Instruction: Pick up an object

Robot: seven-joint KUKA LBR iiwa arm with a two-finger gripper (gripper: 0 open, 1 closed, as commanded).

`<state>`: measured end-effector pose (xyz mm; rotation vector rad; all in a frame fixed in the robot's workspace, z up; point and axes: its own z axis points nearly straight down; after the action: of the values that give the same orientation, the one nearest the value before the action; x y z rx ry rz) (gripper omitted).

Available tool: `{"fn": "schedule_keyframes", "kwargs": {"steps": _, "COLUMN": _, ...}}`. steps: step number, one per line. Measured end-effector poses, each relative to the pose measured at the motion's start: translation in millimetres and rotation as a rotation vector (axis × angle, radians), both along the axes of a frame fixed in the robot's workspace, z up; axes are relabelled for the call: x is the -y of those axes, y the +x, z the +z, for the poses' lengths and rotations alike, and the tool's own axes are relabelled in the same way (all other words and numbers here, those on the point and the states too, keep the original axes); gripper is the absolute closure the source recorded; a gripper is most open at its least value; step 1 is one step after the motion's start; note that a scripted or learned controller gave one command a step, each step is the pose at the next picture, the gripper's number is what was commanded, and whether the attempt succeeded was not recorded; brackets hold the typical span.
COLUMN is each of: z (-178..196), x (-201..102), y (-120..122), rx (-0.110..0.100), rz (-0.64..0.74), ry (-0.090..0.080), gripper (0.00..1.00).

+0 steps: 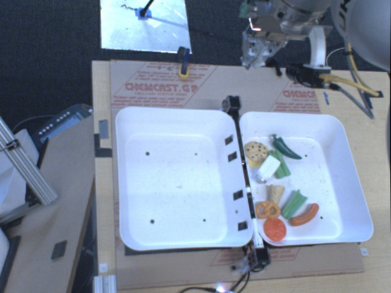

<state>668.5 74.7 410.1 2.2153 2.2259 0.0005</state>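
Note:
My gripper point(253, 57) hangs high above the back edge of the bench, behind the right bin point(345, 163), with nothing visible between its fingers. In the right bin, along its left side, lie several play-food pieces: a round tan cracker point(255, 151), a dark green pepper point(286, 147), a white block point(268, 168), a light green piece point(283, 167), a tan cone point(276, 193), a pretzel point(267, 210), a green bean piece point(294, 203), a sausage point(304, 215) and a red tomato slice point(275, 229).
The left bin point(177, 176) stands beside the right one, joined by a black clip strip point(240, 163). A yellow-and-blue clamp point(182, 63) sits at the back of the bench, and a shiny metal plate point(145, 16) lies beyond it.

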Motion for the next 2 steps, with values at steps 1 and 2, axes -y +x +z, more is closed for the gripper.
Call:
{"fn": "schedule_keyframes", "kwargs": {"steps": 1, "z": -22.5, "x": 9.9, "y": -2.3, "rx": 0.000, "rz": -0.005, "ry": -0.001, "gripper": 1.00}}
{"fn": "schedule_keyframes", "kwargs": {"steps": 2, "z": -25.7, "x": 14.4, "y": -8.8, "rx": 0.000, "rz": -0.005, "ry": 0.000, "gripper": 1.00}}
